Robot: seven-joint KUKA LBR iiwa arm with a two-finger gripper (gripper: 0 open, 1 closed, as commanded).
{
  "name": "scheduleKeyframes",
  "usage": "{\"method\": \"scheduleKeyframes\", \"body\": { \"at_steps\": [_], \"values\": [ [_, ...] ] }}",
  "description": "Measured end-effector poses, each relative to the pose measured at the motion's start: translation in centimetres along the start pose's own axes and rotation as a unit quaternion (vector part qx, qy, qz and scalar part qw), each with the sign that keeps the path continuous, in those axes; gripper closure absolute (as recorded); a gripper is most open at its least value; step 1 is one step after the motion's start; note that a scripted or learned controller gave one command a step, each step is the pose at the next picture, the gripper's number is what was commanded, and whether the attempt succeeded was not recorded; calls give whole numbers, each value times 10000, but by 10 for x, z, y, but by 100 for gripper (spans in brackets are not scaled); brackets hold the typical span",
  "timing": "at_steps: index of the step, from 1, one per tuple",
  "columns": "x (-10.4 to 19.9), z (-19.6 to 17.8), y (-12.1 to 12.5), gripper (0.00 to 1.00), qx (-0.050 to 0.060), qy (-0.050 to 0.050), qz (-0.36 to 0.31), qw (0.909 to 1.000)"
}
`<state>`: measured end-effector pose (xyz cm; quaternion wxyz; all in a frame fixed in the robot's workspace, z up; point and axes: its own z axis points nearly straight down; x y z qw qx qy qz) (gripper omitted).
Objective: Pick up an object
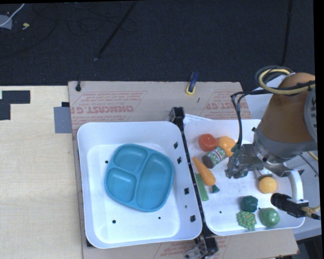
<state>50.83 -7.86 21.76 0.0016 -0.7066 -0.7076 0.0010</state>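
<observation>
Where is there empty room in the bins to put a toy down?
Left bin: bare floor rings the blue plate, widest along the near edge. Right bin: a free patch between the carrot and the dark green toy. It is crowded around the tool.

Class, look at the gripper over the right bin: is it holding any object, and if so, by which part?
It cannot be told. The gripper hangs over the right bin beside a small can, with nothing visibly gripped.

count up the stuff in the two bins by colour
Blue: 1, the divided plate in the left bin.
Red: 1, round piece.
Orange: 3, carrot, piece, ball.
Green: 3, dark piece, bumpy piece, round piece.
Multicoloured: 1, small can.
Total: 9, eight of them in the right bin.
</observation>
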Motion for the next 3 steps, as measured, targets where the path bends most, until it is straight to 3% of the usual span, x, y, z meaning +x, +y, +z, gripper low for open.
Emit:
{"method": "scheduleKeyframes", "body": {
  "at_steps": [2, 3],
  "values": [
    [2, -18, -5, 100, -11, -2, 14, 10000],
    [2, -18, 7, 100, -7, -1, 3, 10000]
  ]
}}
